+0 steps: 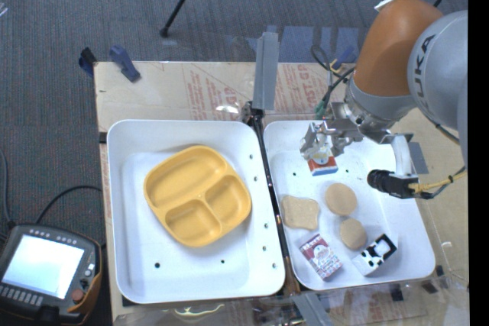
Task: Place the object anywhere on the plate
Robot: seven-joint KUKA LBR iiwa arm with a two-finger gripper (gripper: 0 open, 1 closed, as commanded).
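A small red-and-blue carton [322,163] is seen under the tool [321,143] in the right bin [416,240]; whether it is clamped cannot be told. The pick is judged in hand. Next, carriage left to the yellow plate [197,195] is called for.

A mustard-yellow plate [197,195] sits in the left white bin [122,164]. In the right white bin [419,237], a small red, white and blue carton [322,163] lies near the far edge; a pale tan toast slice [299,212] and two tan rounds [341,199] [352,234] occupy the middle; a red patterned packet [321,256] and a black-and-white cow-patterned carton [375,253] lie along the near edge. The grey arm [447,69] carries an orange band [393,42]. The bench [183,88] is light tan with red print.
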